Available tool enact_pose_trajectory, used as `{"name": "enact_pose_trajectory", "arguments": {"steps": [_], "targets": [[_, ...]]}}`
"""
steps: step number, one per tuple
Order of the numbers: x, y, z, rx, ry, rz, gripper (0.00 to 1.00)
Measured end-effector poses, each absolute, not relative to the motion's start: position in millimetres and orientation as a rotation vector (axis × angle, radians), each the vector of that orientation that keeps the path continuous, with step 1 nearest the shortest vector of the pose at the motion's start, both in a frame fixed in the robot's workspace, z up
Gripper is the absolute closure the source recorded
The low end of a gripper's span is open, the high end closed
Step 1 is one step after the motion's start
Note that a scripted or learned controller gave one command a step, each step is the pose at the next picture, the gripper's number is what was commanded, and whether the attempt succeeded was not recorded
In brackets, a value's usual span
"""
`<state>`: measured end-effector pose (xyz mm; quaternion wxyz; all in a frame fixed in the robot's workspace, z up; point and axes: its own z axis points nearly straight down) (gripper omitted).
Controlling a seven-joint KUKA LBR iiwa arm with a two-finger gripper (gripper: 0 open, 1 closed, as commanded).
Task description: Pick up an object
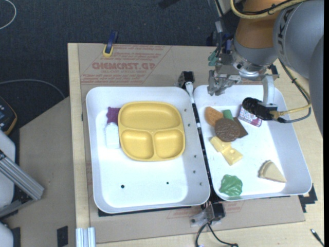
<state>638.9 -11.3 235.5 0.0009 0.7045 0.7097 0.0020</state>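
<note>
A yellow three-compartment plastic tray (pixel 151 129) fills the left white bin (pixel 97 153). The end effector (pixel 221 85) hovers at the right white bin's (pixel 295 143) twelve-o'clock rim, above a brown round cookie (pixel 226 129).

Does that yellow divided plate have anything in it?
Empty: the yellow three-compartment plastic plate in the left white bin shows bare yellow in all sections.

From here the yellow tray (pixel 151 129) hides most of a purple thing (pixel 112 114) and part of a white bottle (pixel 111 136). The arm (pixel 288 24) runs off the top edge (its fingers too small to read).
</note>
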Motion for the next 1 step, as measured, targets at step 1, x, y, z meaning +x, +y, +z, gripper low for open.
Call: {"name": "enact_pose_trajectory", "arguments": {"steps": [1], "targets": [[647.2, -3.3, 234.2, 2.217, 2.222, 0.004, 1.00]]}}
